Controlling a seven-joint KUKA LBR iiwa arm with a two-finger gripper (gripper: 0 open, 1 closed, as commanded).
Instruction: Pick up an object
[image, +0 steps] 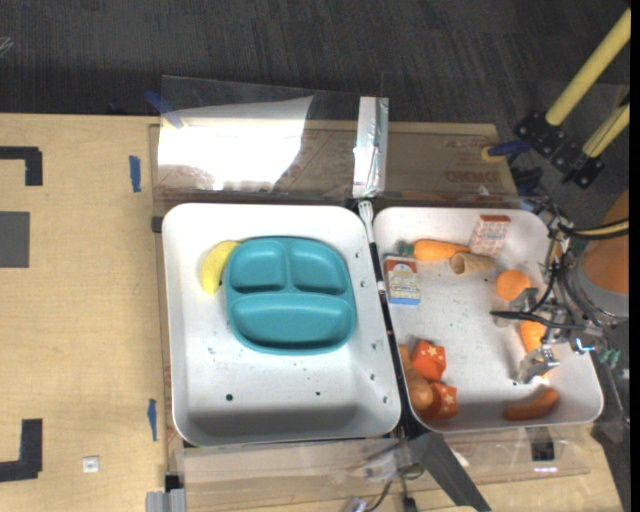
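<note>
lying level, carrot (440, 250) tip pointing left

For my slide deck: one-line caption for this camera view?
Gripper low in the right bin among toy foods; teal divided plate in the left bin.

A teal divided plate (290, 294) fills the middle of the left bin (190, 380), leaving open floor along its front. In the right bin (470, 415), the centre lies open, ringed by a carrot (440, 250), small cartons (402, 280) and a sausage (530, 404).
</note>
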